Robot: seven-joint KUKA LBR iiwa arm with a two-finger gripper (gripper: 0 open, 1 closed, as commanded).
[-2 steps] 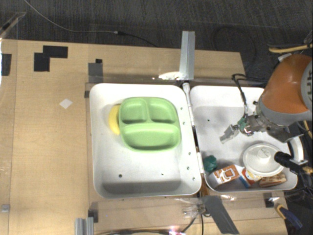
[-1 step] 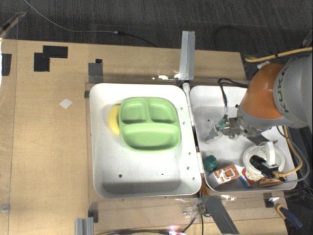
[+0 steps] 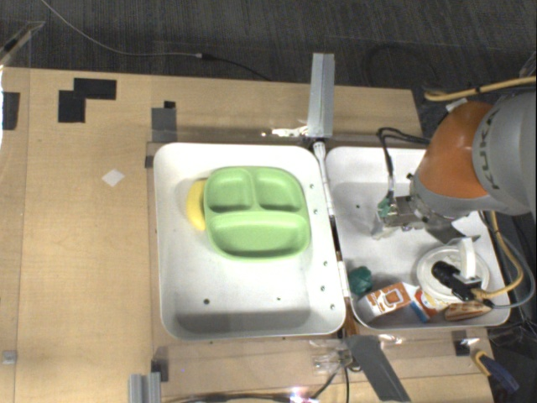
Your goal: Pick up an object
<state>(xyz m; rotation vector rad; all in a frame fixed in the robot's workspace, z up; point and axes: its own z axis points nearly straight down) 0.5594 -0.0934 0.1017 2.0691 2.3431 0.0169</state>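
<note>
At the near wall of the right bin (image 3: 357, 183) lies a small orange-and-white carton (image 3: 391, 299), tilted, with a dark green lump (image 3: 361, 279) just beside it on the side toward the left bin (image 3: 243, 300). A flat brown item (image 3: 467, 311) sits in the same near strip, toward the bin's outer corner (too small to name). These are the things on hand for picking, and none is lifted.

Farther in, the pincer (image 3: 388, 214) hangs over bare white floor in the middle of the right bin, well apart from the carton and the dark green lump; I cannot tell whether it is spread or pressed together. The grey arm (image 3: 503, 154) with its orange band (image 3: 449, 154) reaches in behind it.

In the left bin a green divided plate (image 3: 254, 211) lies flat in the far half, and a yellow item (image 3: 195, 206) peeks out from under its outer edge.

Beyond the bins, black patches (image 3: 84, 97) mark the far part of the bench (image 3: 75, 250)
</note>
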